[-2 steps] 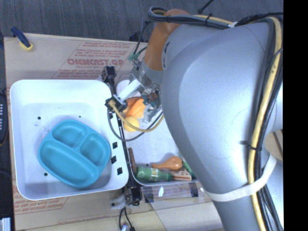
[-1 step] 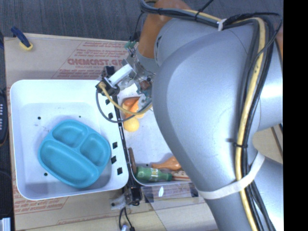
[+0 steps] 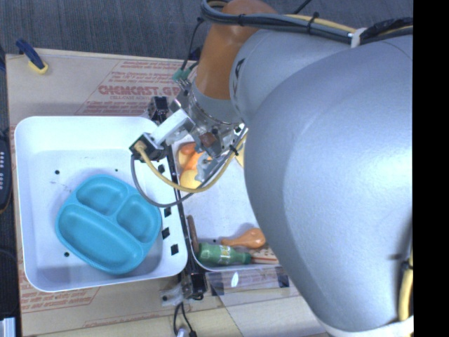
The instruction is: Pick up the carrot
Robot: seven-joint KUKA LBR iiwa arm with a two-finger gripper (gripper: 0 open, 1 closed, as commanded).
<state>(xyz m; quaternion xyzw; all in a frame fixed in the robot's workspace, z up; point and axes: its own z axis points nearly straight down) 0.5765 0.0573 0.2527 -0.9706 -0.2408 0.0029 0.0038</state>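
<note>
- Camera view: carrot (image 3: pixel 188 159) in right bin (image 3: pixel 217 202), near left wall, directly under claw (image 3: pixel 203 149).
- Looks like a toy: light, stiff, slick, tapered. Grip mid-body, across the width.
- Claw state: can't tell.
- Green bottle (image 3: pixel 223 254) lies well apart.

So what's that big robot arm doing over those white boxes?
The grey arm reaches in from the right, and its hand hangs low over the right bin, right above some orange and yellow things. It is after a carrot. A green bottle lies nearer the front. The left bin holds a blue divided plate.
</note>
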